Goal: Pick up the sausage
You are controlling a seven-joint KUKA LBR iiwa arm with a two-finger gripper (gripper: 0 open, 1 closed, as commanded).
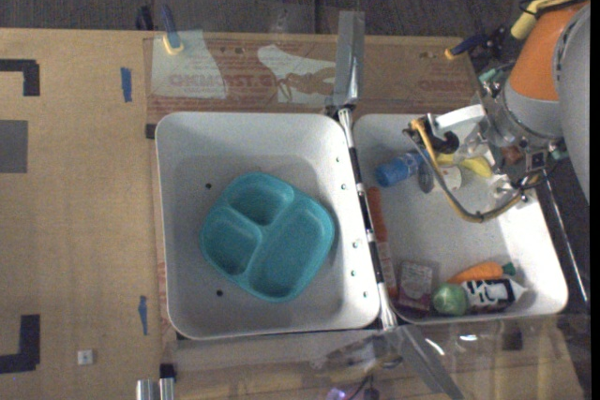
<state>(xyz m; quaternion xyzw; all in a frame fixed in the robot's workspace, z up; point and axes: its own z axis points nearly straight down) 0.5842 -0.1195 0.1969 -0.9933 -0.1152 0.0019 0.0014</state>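
Left: a plywood bench with a matte tan surface, marked with black tape corners and short strips of blue tape. Centre left: a shallow, square white bin of smooth plastic with rounded corners; in it lies a teal divided tray, glossy, rounded in outline, with three moulded compartments, turned at an angle to the bin walls. Behind the bins, a flattened sheet of brown cardboard with printed lettering.

Centre: along the left wall of the right white bin lies the sausage, a slim orange-red cylinder, lengthwise just beside the divider between the bins. Right of it, near the bin's far side, a small blue bottle on its side. At the near wall, from left to right: a small flat packet, a round green fruit, an orange carrot-shaped piece, and a black-and-white carton lying flat.

Right: the gripper, with looping cables, hangs over the bin's far right part, well apart from the sausage; how wide it stands cannot be told.
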